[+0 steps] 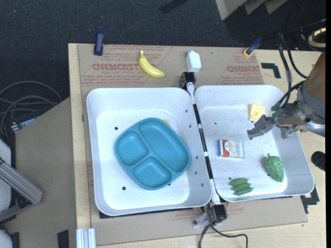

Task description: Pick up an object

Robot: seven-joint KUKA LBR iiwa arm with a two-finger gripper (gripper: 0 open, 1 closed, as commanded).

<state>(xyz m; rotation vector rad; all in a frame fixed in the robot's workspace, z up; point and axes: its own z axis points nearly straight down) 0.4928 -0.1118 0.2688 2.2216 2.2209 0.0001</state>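
Observation:
The right bin holds a pale yellow cheese wedge, a small white carton with red and blue print, a bumpy green fruit and a green pea pod. My gripper reaches in from the right over this bin. It hovers just below the cheese wedge and up and to the right of the carton. Nothing shows held in it.
A blue divided plate fills much of the left bin, with a small yellow bit at its far edge. A toy banana and a white block lie on the board behind the bins.

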